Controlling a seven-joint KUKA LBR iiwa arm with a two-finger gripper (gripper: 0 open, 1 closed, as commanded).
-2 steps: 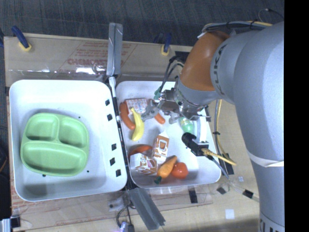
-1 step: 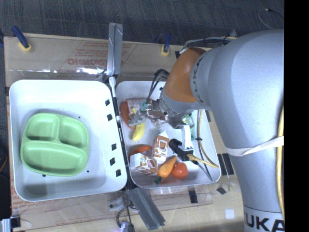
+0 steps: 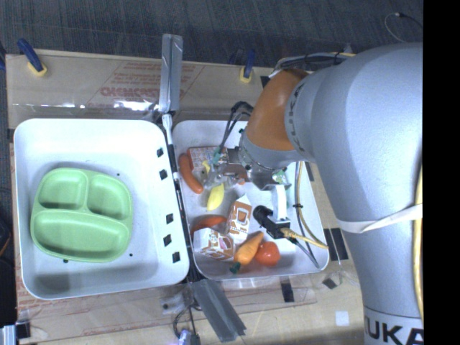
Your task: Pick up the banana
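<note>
Down in the right bin (image 3: 310,192), the gripper (image 3: 224,169) hangs just above the banana (image 3: 215,197); whether its fingers are spread or pressed together cannot be told; the banana lies near the bin's middle, a hot dog (image 3: 190,173) to its upper left, a carrot (image 3: 248,249) and tomato (image 3: 267,253) below it; the green divided plate (image 3: 80,213) sits in the left bin (image 3: 43,131).

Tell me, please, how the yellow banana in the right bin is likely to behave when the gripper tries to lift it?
The banana looks small, smooth and glossy, so it is probably light plastic and may slip between fingers. Its rounded shape suggests it could roll or pivot if pushed. It lies close to the sausage and carton, which might get nudged.
</note>
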